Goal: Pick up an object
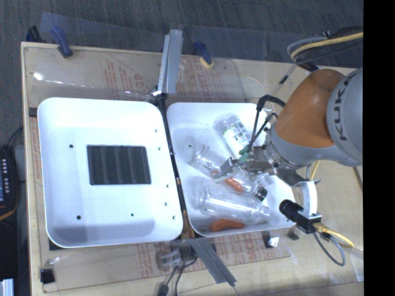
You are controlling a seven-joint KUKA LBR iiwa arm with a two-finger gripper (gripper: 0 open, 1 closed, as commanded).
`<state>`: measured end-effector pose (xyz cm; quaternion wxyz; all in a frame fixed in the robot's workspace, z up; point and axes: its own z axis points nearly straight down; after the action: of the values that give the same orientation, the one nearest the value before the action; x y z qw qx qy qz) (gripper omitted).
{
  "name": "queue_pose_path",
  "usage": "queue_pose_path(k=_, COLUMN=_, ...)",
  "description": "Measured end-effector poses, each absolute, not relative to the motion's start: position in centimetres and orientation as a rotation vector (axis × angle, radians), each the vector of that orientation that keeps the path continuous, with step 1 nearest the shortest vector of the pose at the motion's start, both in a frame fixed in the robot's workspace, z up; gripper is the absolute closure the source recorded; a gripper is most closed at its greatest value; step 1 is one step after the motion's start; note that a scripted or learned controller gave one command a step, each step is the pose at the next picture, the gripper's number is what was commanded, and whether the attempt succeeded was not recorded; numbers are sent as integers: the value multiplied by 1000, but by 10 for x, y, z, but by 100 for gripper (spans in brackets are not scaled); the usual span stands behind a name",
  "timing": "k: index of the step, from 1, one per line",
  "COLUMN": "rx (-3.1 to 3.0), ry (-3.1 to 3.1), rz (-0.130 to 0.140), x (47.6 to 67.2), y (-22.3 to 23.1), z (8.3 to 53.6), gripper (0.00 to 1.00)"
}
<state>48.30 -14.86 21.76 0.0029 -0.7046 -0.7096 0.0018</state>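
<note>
My gripper (pixel 229 166) reaches from the right into the middle of the right bin (pixel 182 123), low among a pile of clear plastic items. A clear crumpled piece (pixel 203 160) lies just left of its tip, touching or nearly so. A small clear bottle with a green and white label (pixel 234 132) lies behind it. A larger clear bottle (pixel 229 205) lies on its side toward the bin's front. An orange stick (pixel 226 225) rests at the front wall, and a smaller orange piece (pixel 234 182) sits under the gripper. The wrist hides the bin's right side.
The left bin (pixel 55 128) holds a flat dark grey ribbed rectangle (pixel 118 164) at its middle. A grey metal bar (pixel 169 60) stands behind the seam between the bins. Blue clamps (pixel 60 41) hold the bench's back edge. Cables (pixel 321 233) trail at the right.
</note>
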Motion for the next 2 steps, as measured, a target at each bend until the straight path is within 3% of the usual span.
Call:
queue_pose_path(k=1, rx=-2261, ry=-2176, rz=3, x=527, y=-169, z=108, gripper=0)
queue_pose_path(k=2, rx=-2193, ry=-2247, rz=2, x=546, y=-171, z=91, gripper=0)
